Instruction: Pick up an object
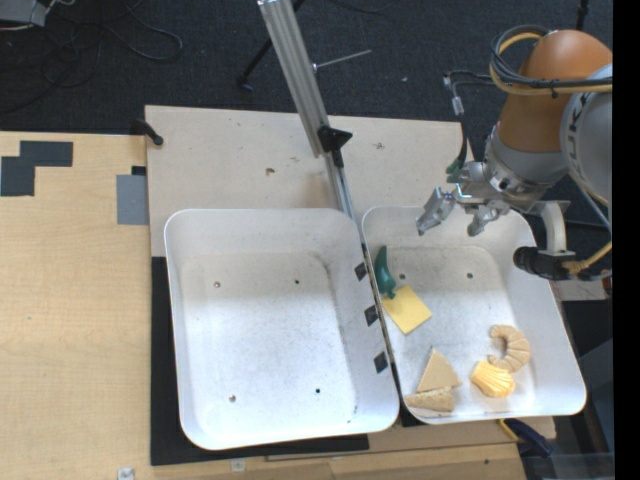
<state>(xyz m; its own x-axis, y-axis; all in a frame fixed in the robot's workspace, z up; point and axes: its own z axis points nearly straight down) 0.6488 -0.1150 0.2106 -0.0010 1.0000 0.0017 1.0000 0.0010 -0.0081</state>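
Fingers of our grey two-finger gripper stand spread and empty over the right white bin's far rim; we judge the flat yellow square piece nearest, lying toward the camera and leftward beside the divider.

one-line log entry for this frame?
tool: open, nothing held, over right bin far edge | items near front: yellow square, croissant, bread wedge | pick: not yet done
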